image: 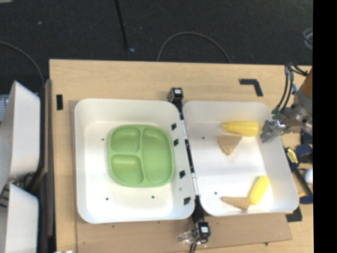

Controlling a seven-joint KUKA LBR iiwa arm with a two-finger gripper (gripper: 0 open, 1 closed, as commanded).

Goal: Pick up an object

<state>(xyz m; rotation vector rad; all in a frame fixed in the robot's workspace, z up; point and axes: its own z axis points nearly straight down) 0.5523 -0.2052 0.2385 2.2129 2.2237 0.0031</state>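
Hovering at the right bin's (274, 194) upper right rim, my jaws (269, 129) sit just beside the yellow corn cob (240, 127); I cannot tell their state. A tan wedge (228, 144) lies below the cob.

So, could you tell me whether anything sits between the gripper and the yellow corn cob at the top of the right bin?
Nothing visible does. The gripper sits at the right bin's right rim, right beside the corn cob's near end. The tan wedge lies just below the cob, off that line.
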